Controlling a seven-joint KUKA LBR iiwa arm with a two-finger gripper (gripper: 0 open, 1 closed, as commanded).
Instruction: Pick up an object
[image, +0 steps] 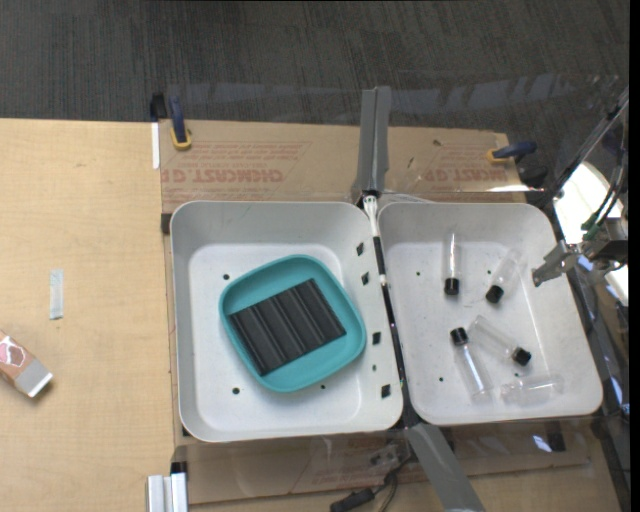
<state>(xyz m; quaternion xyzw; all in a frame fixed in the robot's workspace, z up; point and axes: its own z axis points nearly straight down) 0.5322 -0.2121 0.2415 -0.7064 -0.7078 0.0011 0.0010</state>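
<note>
Teal tray (291, 322) with black ribbed insert sits mid left bin (200, 400). Right of that tray, right bin (420, 395) holds clear vials with black caps (466, 362), scattered, untouched. Gripper (556, 264) hangs at right bin's far right rim; jaw state impossible to read. Behind tray, cardboard (240, 172) carries reversed red print, unreadable.

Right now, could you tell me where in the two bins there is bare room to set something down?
Left bin: the teal tray fills its middle, leaving bare strips along the walls, widest at the near-left corner. Right bin: the vials crowd the centre and near-right corner; the far-left corner and left strip beside the divider are bare.
</note>
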